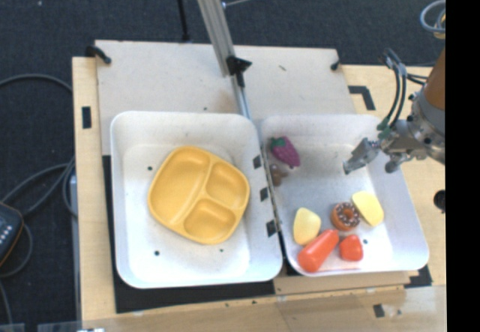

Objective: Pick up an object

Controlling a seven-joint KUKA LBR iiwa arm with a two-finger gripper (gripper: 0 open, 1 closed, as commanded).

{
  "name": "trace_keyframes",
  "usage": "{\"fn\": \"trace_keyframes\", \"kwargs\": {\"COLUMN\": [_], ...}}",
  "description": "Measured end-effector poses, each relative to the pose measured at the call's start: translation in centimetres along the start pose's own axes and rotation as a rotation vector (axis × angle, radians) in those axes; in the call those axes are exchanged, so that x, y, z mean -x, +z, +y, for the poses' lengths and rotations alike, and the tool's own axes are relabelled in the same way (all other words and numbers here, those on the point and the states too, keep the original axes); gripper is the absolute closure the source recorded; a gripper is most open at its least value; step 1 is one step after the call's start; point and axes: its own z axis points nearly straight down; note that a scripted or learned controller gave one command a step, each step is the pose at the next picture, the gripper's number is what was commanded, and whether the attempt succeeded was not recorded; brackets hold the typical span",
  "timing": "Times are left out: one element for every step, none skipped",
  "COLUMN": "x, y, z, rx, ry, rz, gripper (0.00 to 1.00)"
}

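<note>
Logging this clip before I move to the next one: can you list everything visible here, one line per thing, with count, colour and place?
Shallow white bins: 2, white, side by side on the bench.
Yellow plastic compartment plate: 1, yellow, in the left bin.
Purple grape-like toy: 1, purple with green top, right bin, near its left wall.
Pale yellow rounded toy: 1, right bin, lower part.
Orange carrot-like toy: 1, orange-red, right bin, front edge.
Small red toy: 1, beside the carrot-like toy.
Brown sprinkled doughnut toy: 1, right bin.
Yellow wedge toy: 1, right of the doughnut toy.
Metal pole: 1, silver, behind the bins.
Gripper: 1, grey, over the right bin, holding nothing.
</note>
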Motion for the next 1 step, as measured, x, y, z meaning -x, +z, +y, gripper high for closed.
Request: {"fn": "trace_keyframes", "kwargs": {"x": [0.02], "y": [-0.01], "z": [0.0], "rx": [0.0], "ry": [0.001], "rz": [0.0], "gripper": [0.0]}}
